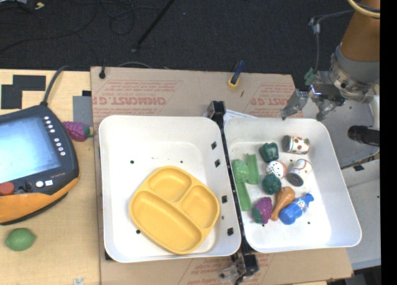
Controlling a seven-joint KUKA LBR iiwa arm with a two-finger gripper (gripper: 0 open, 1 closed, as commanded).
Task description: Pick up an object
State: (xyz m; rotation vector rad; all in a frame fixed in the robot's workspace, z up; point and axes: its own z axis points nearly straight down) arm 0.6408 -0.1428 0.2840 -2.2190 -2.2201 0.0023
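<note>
- Yellow divided plate [174, 208] is seen lying in the left bin [118, 153].
- Small toys [276, 181] are piled mid right bin [338, 215], well below and left of the gripper [308, 105].
- Gripper fingers are spread apart, nothing clamped, hovering over the bin's top right rim.

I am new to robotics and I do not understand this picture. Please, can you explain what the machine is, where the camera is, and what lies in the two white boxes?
The camera is fixed above the bench and looks down at a slant. The machine at the right is a robot arm; its gripper hangs above the far edge of the right bin, open, and holds nothing. This bin contains small toys, among them a blue bottle, an orange carrot and purple grapes. The left bin contains a yellow divided plate.
</note>
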